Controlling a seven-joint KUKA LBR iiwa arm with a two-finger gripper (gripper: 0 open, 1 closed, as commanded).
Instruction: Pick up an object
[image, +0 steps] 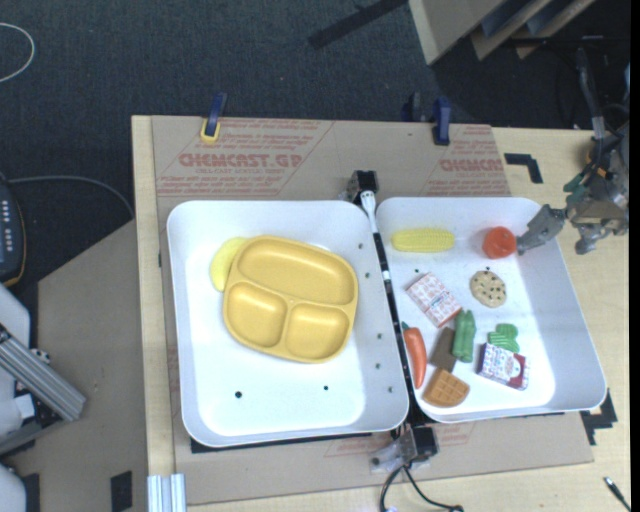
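We look down on the tabletop (300, 150), its bare board printed with red lettering, and two white bins sit side by side on it. The left bin (200, 380) carries a yellow divided tray (290, 298), three compartments facing up, with a yellow lemon-like piece (222, 262) peeking out from under its upper left edge.

Over in the right bin (570, 330) we have the toy food. An ear of corn (422, 239) lies flat near the top, and just to its right sits a red tomato (499, 241). Below that, a round cookie (488, 288) rests beside a red-and-white packet (433, 298). Lower down, a carrot (415, 356) lies along the bin's left wall, with a waffle (446, 389) at its lower end, a brown stick (443, 352) and a green bottle-like piece (463, 335) just beside it. A leafy green item (505, 336) sits atop a red box (503, 366) near the bottom right.

And there is the gripper (545, 226), coming in from the right edge, above the bin's upper right corner. One grey finger (540, 228) points at the tomato, its tip just beside it. Whether the fingers stand apart or together, we cannot tell from this angle, and nothing is visibly held.
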